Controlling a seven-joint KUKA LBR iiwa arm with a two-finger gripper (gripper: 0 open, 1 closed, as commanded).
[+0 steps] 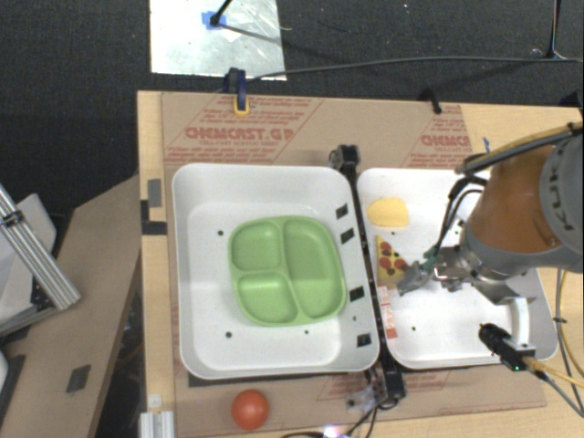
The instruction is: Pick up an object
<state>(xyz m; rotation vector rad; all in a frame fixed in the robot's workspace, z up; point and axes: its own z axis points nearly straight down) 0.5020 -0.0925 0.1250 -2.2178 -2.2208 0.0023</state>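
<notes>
Gripper [412, 277] hovers low over the card [392, 260] in the right bin [429, 354]; whether it grips anything, I cannot tell. Being flat, the card may slip away, and the bin wall crowds the approach.

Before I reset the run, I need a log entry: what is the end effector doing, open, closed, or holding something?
End effector: cannot be told; it sits low in the right bin, beside the spotted card.
</notes>
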